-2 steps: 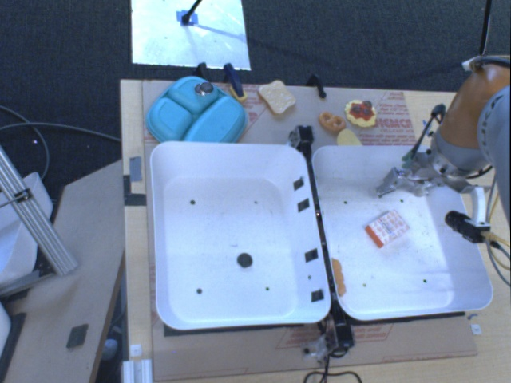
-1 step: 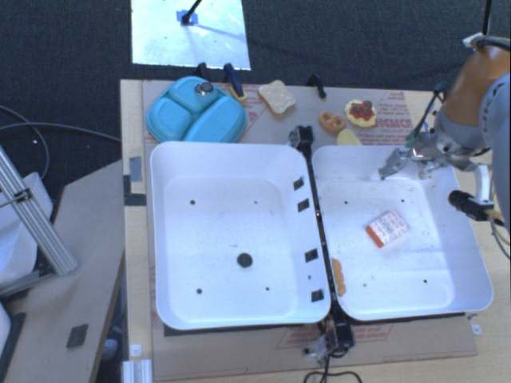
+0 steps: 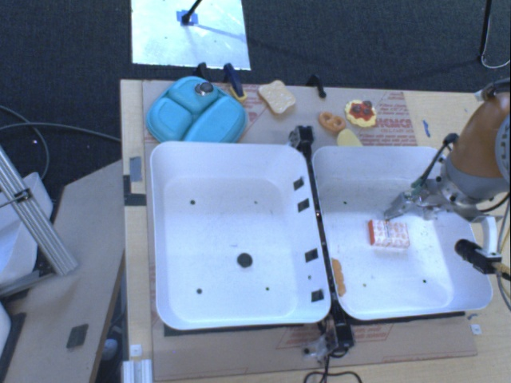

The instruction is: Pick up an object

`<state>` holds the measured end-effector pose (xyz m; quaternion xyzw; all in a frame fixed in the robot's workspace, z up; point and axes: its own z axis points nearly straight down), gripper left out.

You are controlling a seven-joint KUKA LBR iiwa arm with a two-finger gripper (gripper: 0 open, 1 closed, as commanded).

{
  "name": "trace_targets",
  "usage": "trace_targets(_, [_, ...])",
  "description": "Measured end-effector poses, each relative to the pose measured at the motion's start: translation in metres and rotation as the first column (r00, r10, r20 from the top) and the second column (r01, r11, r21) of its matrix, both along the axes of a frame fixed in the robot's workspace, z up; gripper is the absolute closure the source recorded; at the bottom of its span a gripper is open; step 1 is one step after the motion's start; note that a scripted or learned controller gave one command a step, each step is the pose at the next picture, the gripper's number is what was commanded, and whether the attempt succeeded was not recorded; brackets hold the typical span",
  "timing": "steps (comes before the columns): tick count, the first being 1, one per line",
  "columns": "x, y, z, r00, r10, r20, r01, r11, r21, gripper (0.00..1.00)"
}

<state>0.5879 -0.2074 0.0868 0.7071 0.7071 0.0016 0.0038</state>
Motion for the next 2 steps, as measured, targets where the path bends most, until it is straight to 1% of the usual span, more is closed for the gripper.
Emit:
trace_targets(1, [0.084, 0.003, 0.009, 1.0, 0.008, 0.004, -0.008, 1.0, 0.0, 0.0])
trace_targets(2, [-0.103, -0.002, 0.002, 1.0, -0.005, 0.002, 0.005, 1.0, -0.002, 0.0])
